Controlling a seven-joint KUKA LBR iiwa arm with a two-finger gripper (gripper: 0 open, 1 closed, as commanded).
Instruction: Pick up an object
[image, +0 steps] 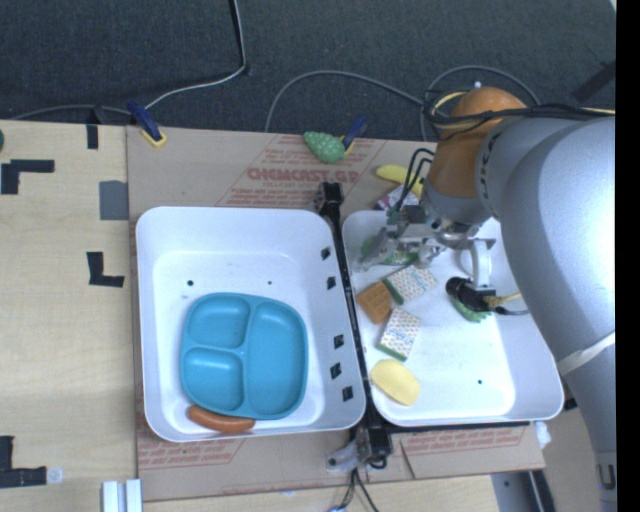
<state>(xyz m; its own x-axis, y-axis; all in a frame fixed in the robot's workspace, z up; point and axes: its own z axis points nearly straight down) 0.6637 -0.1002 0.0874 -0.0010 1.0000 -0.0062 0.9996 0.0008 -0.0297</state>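
Note:
My gripper (392, 245) hangs low over the far left part of the right bin (500, 395), under the grey arm and its orange band. Just in front of it lie a green-and-white patterned sponge (411, 283) and an orange-brown block (374, 300). A second patterned sponge (400, 333) and a yellow rounded object (395, 382) sit nearer the bin's front. Nothing is visibly held by the gripper.
The left bin (170, 240) holds a blue divided plate (243, 355) with an orange sausage (220, 420) at its front edge. On the cardboard behind the bins rest a green object (325, 146) and a yellow one (393, 173). A black divider (345, 300) separates the bins.

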